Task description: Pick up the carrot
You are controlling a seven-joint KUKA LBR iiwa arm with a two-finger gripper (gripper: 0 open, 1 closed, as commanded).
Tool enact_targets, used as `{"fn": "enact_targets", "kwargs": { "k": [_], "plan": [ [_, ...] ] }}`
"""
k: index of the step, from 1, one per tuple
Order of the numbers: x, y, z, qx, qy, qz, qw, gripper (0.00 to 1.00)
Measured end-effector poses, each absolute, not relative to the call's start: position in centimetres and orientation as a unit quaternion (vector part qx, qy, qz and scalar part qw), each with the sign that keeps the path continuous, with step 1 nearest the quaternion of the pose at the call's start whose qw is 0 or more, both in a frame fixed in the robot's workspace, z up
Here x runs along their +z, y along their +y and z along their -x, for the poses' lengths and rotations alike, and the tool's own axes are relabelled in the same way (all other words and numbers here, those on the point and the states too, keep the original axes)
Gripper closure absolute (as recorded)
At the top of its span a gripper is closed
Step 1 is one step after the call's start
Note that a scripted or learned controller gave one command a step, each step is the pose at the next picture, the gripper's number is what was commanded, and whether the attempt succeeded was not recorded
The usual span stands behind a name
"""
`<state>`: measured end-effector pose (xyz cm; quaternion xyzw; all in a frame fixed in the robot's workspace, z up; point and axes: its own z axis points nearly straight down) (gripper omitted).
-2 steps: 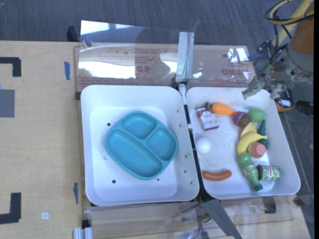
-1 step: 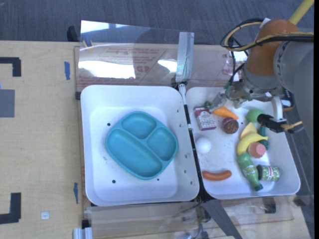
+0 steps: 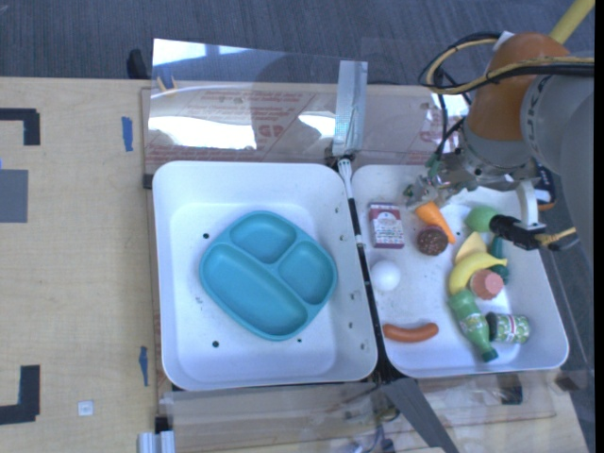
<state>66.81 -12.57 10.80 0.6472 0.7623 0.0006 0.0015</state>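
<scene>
Carrot (image 3: pixel 433 217) not yet lifted, lying in the right bin (image 3: pixel 547 352)
Gripper (image 3: pixel 436 186) hovers just above its top end; finger state cannot be told

**Operator A:** I confirm arm position: the grey arm (image 3: pixel 557 111) enters from the right edge of the camera view and occupies the upper right corner. The orange band (image 3: pixel 505 88) sits above the wrist, with black cables looped over it.

**Operator B:** I read the same. Wrist attitude?

**Operator A:** I see the wrist angled downward and to the left. The gripper (image 3: pixel 429 189) hangs low at its end, over the far part of the right-hand bin.

**Operator B:** Finger state?

**Operator A:** I cannot resolve it; that area is dark and cluttered.
</scene>
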Motion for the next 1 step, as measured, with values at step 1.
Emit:
{"fn": "enact_targets", "kwargs": {
  "k": [1],
  "plan": [
    [16.49, -12.36, -64.40, 0.0015, 0.756, -0.654, 0.002, 1.00]
  ]
}}
